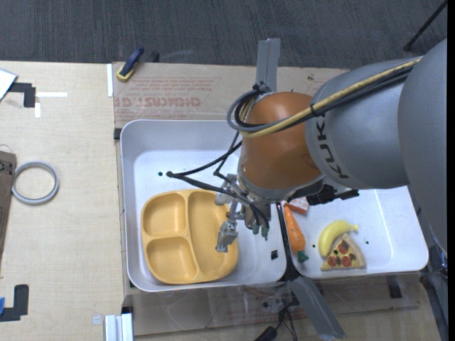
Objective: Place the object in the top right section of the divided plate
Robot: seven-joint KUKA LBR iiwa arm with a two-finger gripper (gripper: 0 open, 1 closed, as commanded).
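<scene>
Here the grey arm (370, 126) reaches in from the right, its orange band (281, 144) above the left bin (142, 155). The pincer (227, 239) points down over the yellow divided plate (170, 244), at its large right section; whether it is clamped on anything cannot be told. In the right bin (398, 261) lie a carrot (294, 231), banana (334, 234) and pizza slice (345, 256).

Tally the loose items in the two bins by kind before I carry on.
Divided plate: 1
Carrot: 1
Banana: 1
Pizza slice: 1
Total: 4. The plate lies in the left bin; the three toy foods lie in the right bin.
</scene>
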